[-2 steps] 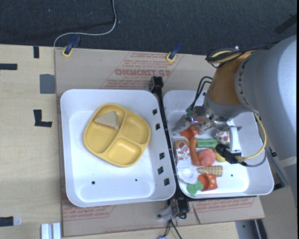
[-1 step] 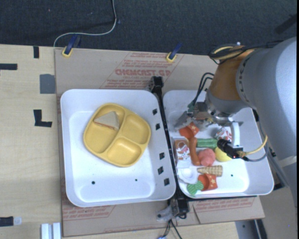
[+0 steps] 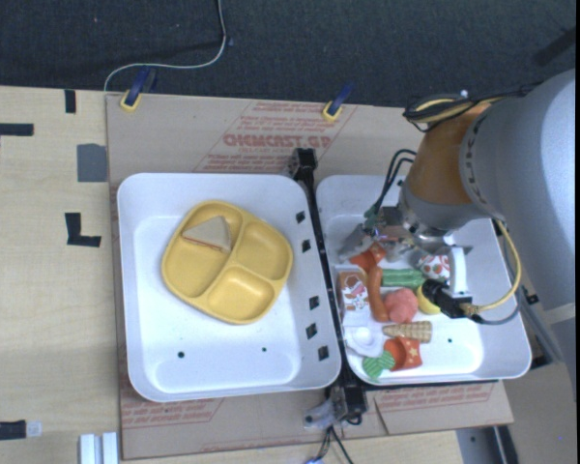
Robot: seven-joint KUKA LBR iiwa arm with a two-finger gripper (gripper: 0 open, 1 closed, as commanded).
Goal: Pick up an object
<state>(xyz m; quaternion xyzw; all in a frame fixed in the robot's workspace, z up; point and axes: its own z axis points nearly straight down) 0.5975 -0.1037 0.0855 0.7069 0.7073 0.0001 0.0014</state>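
A grey KUKA arm (image 3: 522,162) with an orange band reaches in from the right and hangs low over the back of the right bin (image 3: 507,356), 1 of 2 shallow white bins on the bench, its gripper (image 3: 406,242) down among a heap of toy food. Whether the gripper is open or shut cannot be told from this angle. The task names no particular object; the likeliest candidates sit just below the wrist: an orange sausage-shaped piece (image 3: 376,291) lying lengthwise, a green bar (image 3: 398,278) across it, a round pink piece (image 3: 401,304) touching both, and beside them a flat printed packet (image 3: 352,292). Toward the front lie a waffle-patterned cone (image 3: 409,332) and a red-and-green piece (image 3: 394,354). All look like small, light, rigid plastic, probably smooth and prone to slip or roll, so a grip across the narrow middle of the orange piece or the green bar seems safest; the crowding means neighbours may be nudged. In the left bin (image 3: 145,356) a yellow 3-compartment plate (image 3: 228,261) carries a tan wedge (image 3: 209,233) in its back-left section.
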